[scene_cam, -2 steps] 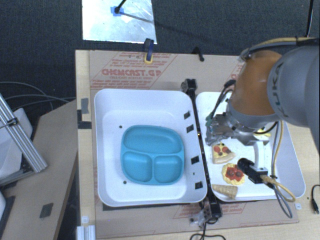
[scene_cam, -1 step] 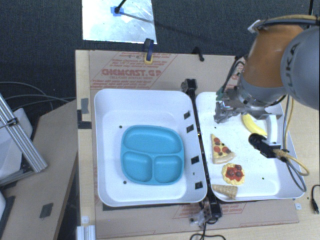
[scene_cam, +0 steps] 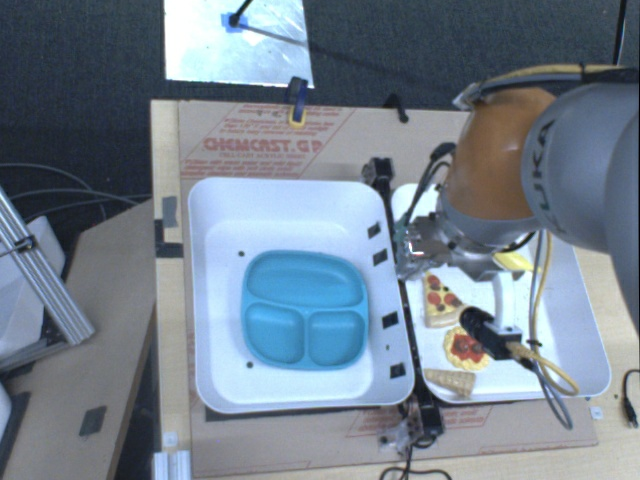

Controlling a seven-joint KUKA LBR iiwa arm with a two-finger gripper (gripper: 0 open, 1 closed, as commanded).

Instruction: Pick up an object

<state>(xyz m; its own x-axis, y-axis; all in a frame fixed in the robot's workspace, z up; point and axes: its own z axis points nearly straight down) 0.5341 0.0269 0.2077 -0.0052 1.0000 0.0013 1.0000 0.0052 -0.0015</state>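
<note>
The arm (scene_cam: 545,158) is in from the right, its grey bulk and orange band hanging over the right bin (scene_cam: 592,363) and covering much of it. The wrist sits low over that bin's near-left part, close to the wall it shares with the left bin (scene_cam: 290,193). Are the jaws wide or narrow? I cannot tell; the wrist hides them, and nothing shows between them.

Here are the pickable things, all in the right bin. A toy pizza slice (scene_cam: 438,302) lies just beside the dividing wall, right below the wrist. A second, rounder pizza piece (scene_cam: 466,350) lies just in front of it, towards the near edge. A pale cone-shaped wedge (scene_cam: 450,382) lies against the near rim, next to that second piece. A yellow item (scene_cam: 513,261) peeks out from under the arm further back, too covered to name.

Over in the left bin, a blue divided plate (scene_cam: 305,308) lies flat in the middle. Both bins sit on a printed cardboard sheet (scene_cam: 262,138) on the counter (scene_cam: 165,128).
</note>
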